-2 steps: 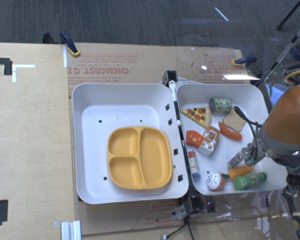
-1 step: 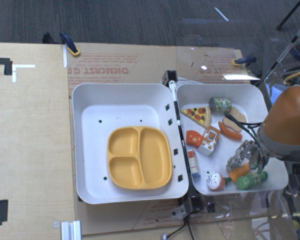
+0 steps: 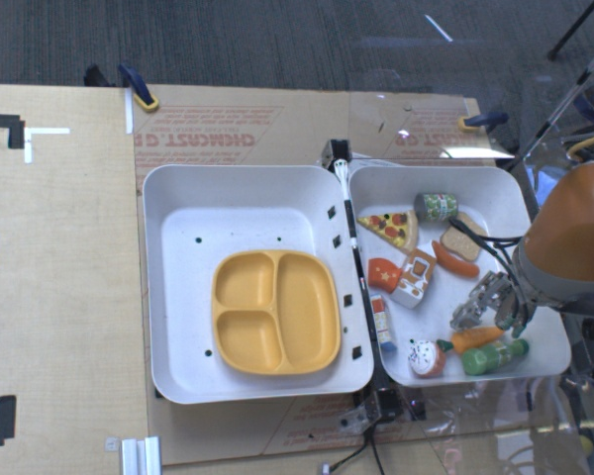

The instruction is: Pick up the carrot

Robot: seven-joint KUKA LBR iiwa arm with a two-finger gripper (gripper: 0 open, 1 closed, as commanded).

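My pincer hangs low in the right bin, just above the carrot. The carrot lies near the bin's front edge, touching the green bottle. From this angle I cannot tell how my pincer is set. The yellow plate sits in the left bin.

The right bin is crowded: the carrot lies near its front wall, hemmed in by a green bottle touching it in front and a white toy just to the left. The gripper hangs directly above it. Open floor lies between the carrot and the hot dog farther back.
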